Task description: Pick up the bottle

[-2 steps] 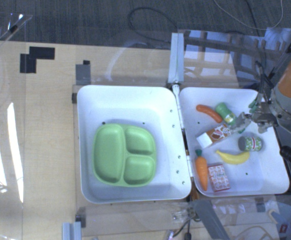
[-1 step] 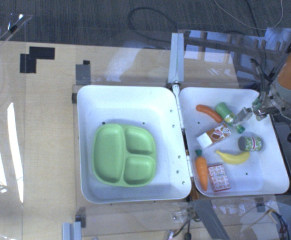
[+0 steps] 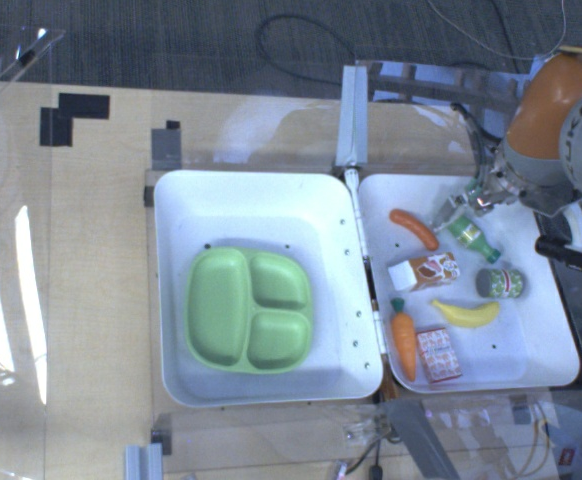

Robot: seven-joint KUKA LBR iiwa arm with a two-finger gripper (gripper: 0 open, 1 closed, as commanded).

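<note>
Two shallow white plastic bins side by side. Left bin point(image 3: 171, 268) holds a light green divided plastic tray point(image 3: 250, 309) with three compartments. Right bin point(image 3: 551, 358) holds the clutter: small green plastic bottle point(image 3: 471, 238) lying tilted at the far side, near the back wall. Two-finger metal gripper point(image 3: 461, 208) sits low just above the bottle's upper end, touching or nearly so; can't tell if the claw is apart or together. Bottle is not visibly between it. Orange sausage-shaped toy point(image 3: 413, 228) left of the bottle. Small juice carton point(image 3: 426, 271), grey-green can point(image 3: 500, 283), yellow banana point(image 3: 465, 313), orange carrot point(image 3: 403, 338), red snack box point(image 3: 438, 355) nearer the front.
</note>
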